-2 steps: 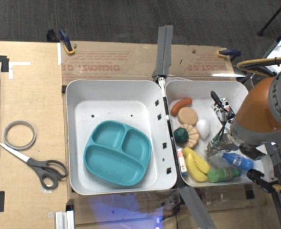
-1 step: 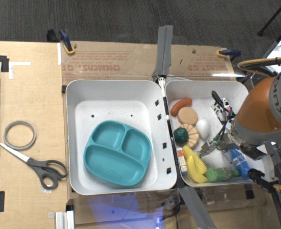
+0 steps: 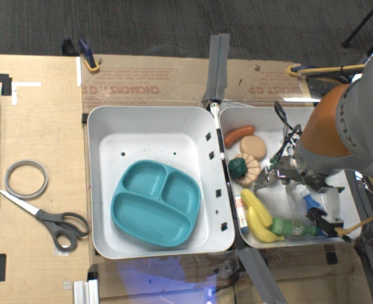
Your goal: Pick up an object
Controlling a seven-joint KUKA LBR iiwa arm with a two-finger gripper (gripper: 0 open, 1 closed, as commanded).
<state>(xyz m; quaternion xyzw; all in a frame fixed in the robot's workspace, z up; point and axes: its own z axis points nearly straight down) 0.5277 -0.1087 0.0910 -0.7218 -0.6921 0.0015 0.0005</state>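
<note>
A: Wooden desk [image 3: 40, 125] over dark carpet, two white bins side by side, cardboard behind them. What could it pick?

B: The nearest candidates lie in the right bin [image 3: 262, 109]. The jaws [image 3: 270, 175] hang low over its middle, and whether they are open or closed I cannot tell; nothing shows between them. Just to their left sits a ridged tan shell-like toy [image 3: 252, 168] with a dark green piece [image 3: 237, 166] against it.

A: And the long things?

B: The corn cob [image 3: 257, 209] lies just below the jaws, its long axis running from upper left to lower right. A banana [image 3: 263, 230] lies beside it, and a green item [image 3: 297, 227] next to that along the near wall. An orange-red sausage [image 3: 239, 133] lies toward the far wall, tilted, with a round peach disc [image 3: 252, 147] below it.

A: The other bin?

B: The left bin [image 3: 110, 132] holds a teal divided plate [image 3: 156, 202]. Outside, on the desk, scissors [image 3: 50, 219] and a tape roll [image 3: 26, 178], well apart from the arm.

A: Best guess?

B: The shell toy or the corn, being closest.
</note>
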